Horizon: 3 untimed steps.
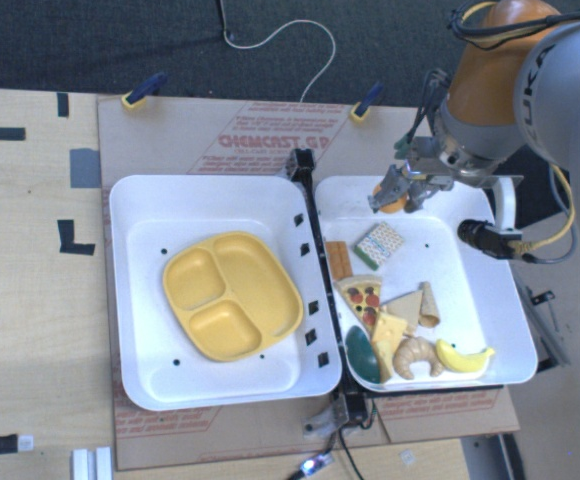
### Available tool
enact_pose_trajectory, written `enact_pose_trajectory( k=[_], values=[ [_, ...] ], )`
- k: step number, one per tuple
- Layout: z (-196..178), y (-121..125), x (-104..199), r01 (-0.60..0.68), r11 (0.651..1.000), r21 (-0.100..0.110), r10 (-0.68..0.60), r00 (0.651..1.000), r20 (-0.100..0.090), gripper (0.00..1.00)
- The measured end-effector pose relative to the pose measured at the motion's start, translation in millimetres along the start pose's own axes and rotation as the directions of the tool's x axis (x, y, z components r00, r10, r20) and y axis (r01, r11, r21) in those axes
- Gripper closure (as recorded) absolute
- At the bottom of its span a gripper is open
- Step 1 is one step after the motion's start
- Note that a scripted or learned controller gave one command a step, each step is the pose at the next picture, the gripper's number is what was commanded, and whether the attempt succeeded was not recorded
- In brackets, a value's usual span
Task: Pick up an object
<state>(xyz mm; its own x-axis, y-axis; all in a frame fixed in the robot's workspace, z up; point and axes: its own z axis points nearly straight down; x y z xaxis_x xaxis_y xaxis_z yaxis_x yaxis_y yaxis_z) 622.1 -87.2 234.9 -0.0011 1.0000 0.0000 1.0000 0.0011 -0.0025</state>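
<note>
Both white bins (130, 268) are showing smooth, slightly glossy plastic walls. The yellow divided tray (232, 294) is looking like smooth matt plastic. The surface (30, 268) is showing pale wood grain, with a matt brown cardboard sheet (260, 143) lying over it. The banana (465, 357) and green piece (362, 356) are shining like moulded plastic. The arm's orange band (500, 53) is gleaming glossy above matt grey casing.

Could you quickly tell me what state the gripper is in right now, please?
Gripper: shut on a small orange object, lifted above the right bin.
</note>
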Motion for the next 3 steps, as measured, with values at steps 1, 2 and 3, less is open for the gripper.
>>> enact_pose_trajectory(
  k=[1,2,3],
  values=[
    [21.5,-5.1,7.1,0.0,1.0,0.001,0.0,1.0,0.001,1.0],
    [0.3,-5.0,5.4,0.0,1.0,-0.003,0.0,1.0,0.0,1.0],
    [20.4,-5.0,1.3,-0.001,1.0,0.001,0.001,1.0,0.001,1.0]
  ],
)
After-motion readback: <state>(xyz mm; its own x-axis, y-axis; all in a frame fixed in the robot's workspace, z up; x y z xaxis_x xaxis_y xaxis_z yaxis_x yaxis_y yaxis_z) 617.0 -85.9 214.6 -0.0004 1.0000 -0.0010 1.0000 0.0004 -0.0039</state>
